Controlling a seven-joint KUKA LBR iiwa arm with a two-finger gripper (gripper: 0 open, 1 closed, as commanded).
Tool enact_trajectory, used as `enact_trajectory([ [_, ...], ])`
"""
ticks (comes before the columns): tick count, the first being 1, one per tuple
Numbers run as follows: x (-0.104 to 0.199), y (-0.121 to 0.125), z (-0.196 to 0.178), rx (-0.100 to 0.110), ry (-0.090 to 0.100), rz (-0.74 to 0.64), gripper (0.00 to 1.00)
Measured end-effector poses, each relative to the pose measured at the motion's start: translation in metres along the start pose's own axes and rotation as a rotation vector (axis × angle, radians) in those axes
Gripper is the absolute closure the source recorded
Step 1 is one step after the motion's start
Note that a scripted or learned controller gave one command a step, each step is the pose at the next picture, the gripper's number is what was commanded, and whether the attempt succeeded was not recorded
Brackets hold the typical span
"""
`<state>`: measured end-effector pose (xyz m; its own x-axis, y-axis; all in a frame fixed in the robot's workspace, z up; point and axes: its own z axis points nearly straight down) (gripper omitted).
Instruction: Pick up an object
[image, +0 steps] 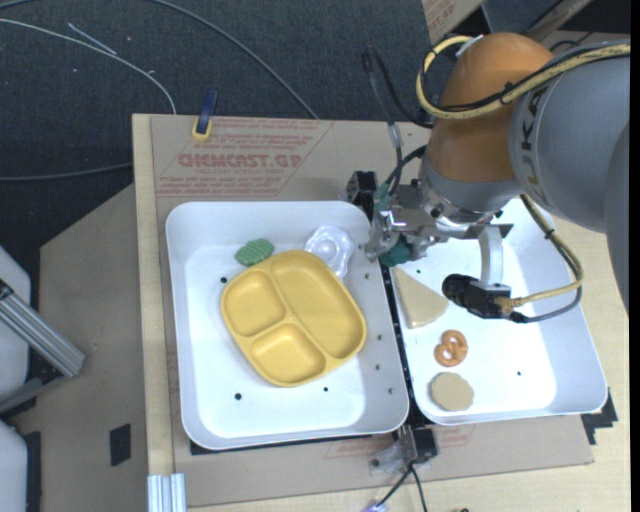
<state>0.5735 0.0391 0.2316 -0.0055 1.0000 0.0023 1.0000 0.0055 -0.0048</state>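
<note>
Bench: two white bins (190, 300) on cardboard.
Gripper (395, 245): over the divider; opening not discernible.
Object: cheese wedge (418, 300), right bin, just beside the gripper.
Risk: fingers may strike the bin wall.

Looking glossy and smooth like moulded plastic – the yellow divided tray (292, 316) and the two white bins (200, 300). Showing as matt brown cardboard with red print, the sheet (250, 155) under them – and as shiny clear plastic, the crumpled cup (328, 245). Gleaming softly above, the arm's orange band (480, 110).
</note>
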Motion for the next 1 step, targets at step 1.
enact_trajectory([
  [1,0.0461,-0.0197,0.0135,0.0,-0.001,0.001,1.0],
])
